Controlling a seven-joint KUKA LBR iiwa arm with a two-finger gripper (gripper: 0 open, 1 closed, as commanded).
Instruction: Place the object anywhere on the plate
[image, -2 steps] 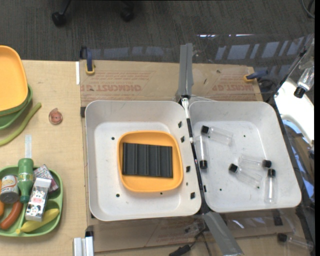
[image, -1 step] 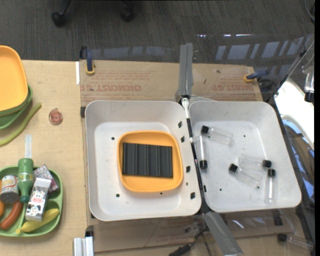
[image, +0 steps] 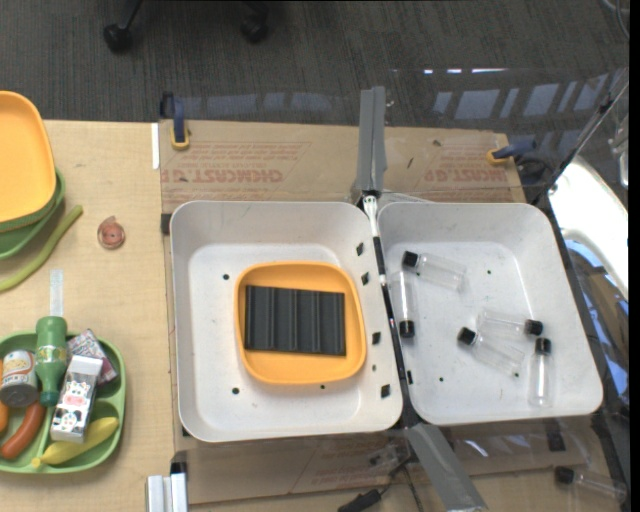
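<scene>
- Claw: I cannot tell whether it is spread or pressed together.
- The orange plate (image: 300, 373) lies in the middle of the left bin (image: 200, 300), with a dark ridged block (image: 296, 320) on it whose ridges run away from the camera.
- The things to move, clear tubes with black caps, all lie in the right bin (image: 470, 395), to the right of the plate and apart from it.
- First tube (image: 438, 270): right of the plate's far edge, long axis nearly across the bin, cap towards the plate.
- Second tube (image: 403, 300): nearest the plate, thin, along the bin's wall, long axis running away from the camera, cap at the near end.
- Third tube (image: 492, 347): farther right, slanted, cap towards the plate.
- Fourth tube (image: 510, 322): just beyond the third, cap away from the plate.
- Fifth tube (image: 541, 372): farthest from the plate, long axis towards the camera, cap at the far end.
- A green tray (image: 105, 440) of toy food sits well left of the plate.
</scene>
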